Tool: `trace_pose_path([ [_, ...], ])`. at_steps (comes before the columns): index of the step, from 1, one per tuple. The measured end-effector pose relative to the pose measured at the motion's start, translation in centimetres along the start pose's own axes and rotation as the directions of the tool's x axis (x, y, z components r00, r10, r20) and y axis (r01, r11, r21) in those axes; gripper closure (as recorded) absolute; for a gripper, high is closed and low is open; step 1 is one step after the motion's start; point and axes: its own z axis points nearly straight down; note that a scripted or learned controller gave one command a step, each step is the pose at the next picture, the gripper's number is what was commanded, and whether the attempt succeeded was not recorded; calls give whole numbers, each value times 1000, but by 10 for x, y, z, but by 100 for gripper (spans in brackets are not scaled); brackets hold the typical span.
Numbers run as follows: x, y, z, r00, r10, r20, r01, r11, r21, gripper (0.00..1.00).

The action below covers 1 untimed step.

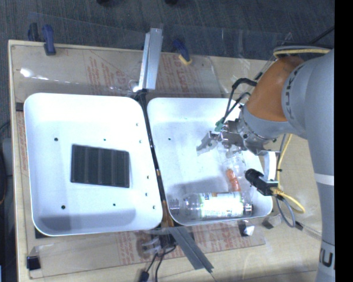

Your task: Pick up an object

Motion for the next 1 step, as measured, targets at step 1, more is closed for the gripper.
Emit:
trace_pose_path([
  [1,-6,-48,-32,991,-137,-1,137,991,-2,0],
])
